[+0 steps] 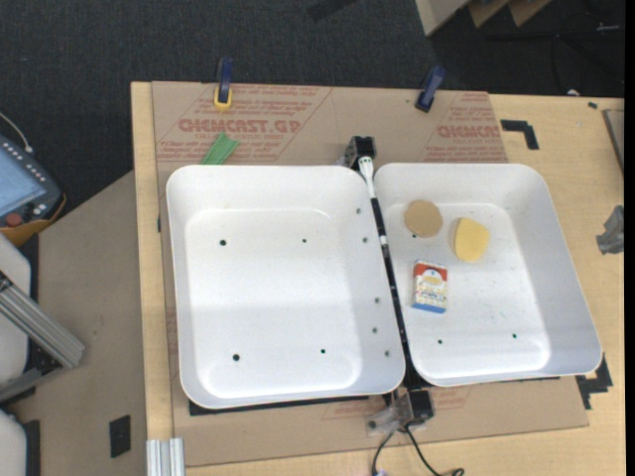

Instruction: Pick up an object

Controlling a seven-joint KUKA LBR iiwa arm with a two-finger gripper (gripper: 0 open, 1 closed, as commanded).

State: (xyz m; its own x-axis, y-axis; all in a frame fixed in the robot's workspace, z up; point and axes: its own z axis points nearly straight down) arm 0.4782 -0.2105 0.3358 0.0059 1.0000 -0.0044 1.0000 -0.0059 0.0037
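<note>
The small printed carton (431,289) lies flat in the right bin (556,266), just below the tan disc (424,218); judged light and stiff, best pinched across its narrow sides; gripper state undeterminable.

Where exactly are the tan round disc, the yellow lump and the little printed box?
tan round disc (424,218), camera view, on its flat top.
yellow lump (470,240), camera view, on its middle.
little printed box (431,289), camera view, on its printed face.

Dark carpet (149,28) lay behind the bench (99,266); brown board (327,117) covered its top, held by two clamps (224,85).
</note>
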